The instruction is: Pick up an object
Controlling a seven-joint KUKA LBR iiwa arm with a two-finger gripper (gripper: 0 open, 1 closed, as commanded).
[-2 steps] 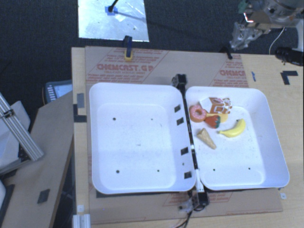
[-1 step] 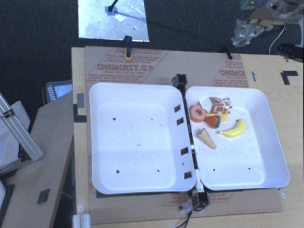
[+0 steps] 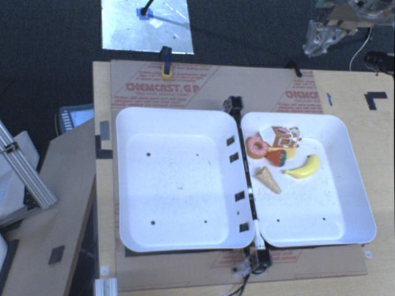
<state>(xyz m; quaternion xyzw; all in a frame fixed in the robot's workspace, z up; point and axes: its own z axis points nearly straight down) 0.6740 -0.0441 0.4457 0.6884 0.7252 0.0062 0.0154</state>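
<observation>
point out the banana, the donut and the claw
banana [image 3: 302,168], camera view, middle of its yellow curve
donut [image 3: 255,147], camera view, its pink iced ring
claw [image 3: 318,41], camera view, its lower tip, top right

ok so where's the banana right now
The banana lies in the right bin, toward its upper middle, just right of the strawberry and the cone.

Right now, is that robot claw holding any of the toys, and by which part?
Nothing is held. The gripper hangs above the bench's far edge, away from the right bin, where the banana and donut lie.
</observation>
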